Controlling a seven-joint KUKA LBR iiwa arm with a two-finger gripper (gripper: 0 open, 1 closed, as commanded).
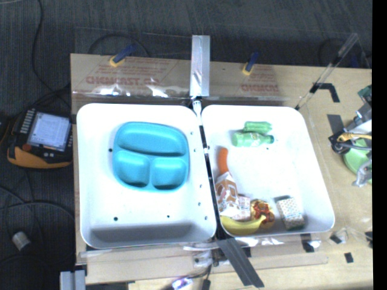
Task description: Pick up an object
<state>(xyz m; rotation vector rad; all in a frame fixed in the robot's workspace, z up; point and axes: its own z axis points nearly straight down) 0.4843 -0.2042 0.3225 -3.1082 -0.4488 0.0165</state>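
The right bin (311,162) holds several objects. A green crumpled bottle (253,133) lies near its back. An orange carrot (222,159) rests against the left wall. Below the carrot lies a white and orange snack packet (230,196). A yellow banana (243,225) curves along the front, with a small red item (262,210) just above it. A grey speckled block (291,211) sits at the front right. In the left bin (97,210) stands a blue compartment tray (150,155).
A metal divider post (200,65) rises at the back between the bins. Clamps and taped plastic line the bench's back edge. Green and white gear with cables (357,144) sits off the right bin's right side. A handheld device (42,135) lies on the floor at left.
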